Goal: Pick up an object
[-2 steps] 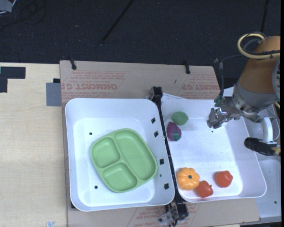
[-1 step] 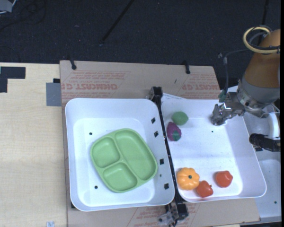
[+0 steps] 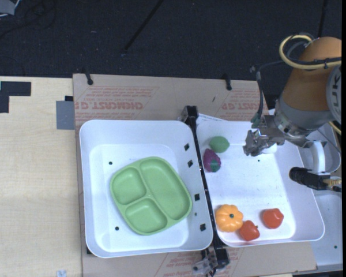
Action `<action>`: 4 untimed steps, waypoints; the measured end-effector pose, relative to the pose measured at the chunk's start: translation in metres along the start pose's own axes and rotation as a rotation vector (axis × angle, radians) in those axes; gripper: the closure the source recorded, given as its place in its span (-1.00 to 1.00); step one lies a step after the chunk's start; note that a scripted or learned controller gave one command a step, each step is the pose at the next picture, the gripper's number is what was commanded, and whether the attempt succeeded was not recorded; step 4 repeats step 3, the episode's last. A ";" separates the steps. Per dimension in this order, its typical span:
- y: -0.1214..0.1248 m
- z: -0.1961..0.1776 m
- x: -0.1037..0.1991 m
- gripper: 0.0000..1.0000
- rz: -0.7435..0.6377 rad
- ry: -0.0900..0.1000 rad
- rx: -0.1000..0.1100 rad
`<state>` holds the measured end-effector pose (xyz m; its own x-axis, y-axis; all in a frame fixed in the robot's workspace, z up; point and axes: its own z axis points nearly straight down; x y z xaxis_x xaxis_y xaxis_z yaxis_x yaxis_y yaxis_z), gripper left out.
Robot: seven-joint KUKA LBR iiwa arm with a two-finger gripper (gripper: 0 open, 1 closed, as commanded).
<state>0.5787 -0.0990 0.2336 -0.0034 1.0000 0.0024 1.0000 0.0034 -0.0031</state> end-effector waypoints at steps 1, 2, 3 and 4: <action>-0.006 -0.006 0.048 1.00 0.000 0.000 0.000; -0.015 0.004 0.106 1.00 -0.001 0.000 0.002; -0.027 -0.003 0.160 1.00 -0.001 0.000 0.001; -0.027 -0.003 0.160 1.00 -0.001 0.000 0.001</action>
